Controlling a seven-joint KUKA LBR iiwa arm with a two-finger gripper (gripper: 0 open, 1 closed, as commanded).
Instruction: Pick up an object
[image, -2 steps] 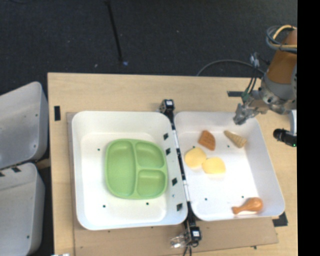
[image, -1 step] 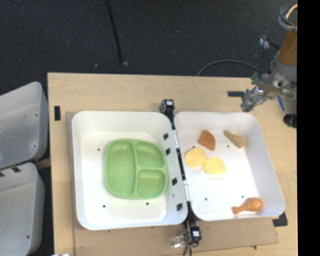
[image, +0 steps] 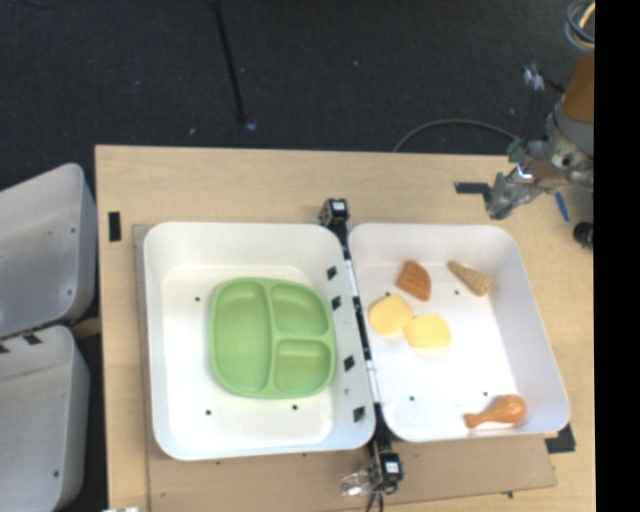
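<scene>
The tool (image: 500, 197) hangs over the bench (image: 250, 180) just beyond the far right corner of the right bin (image: 535, 330), clear of everything in it; how far it is open I cannot tell. In that bin lie a brown wedge (image: 415, 280), a tan cone (image: 471, 277), two yellow pieces (image: 410, 323) touching, perhaps potato slices, and a drumstick (image: 497, 412) near the front. The left bin (image: 170, 330) holds a green divided tray (image: 272, 336).
</scene>
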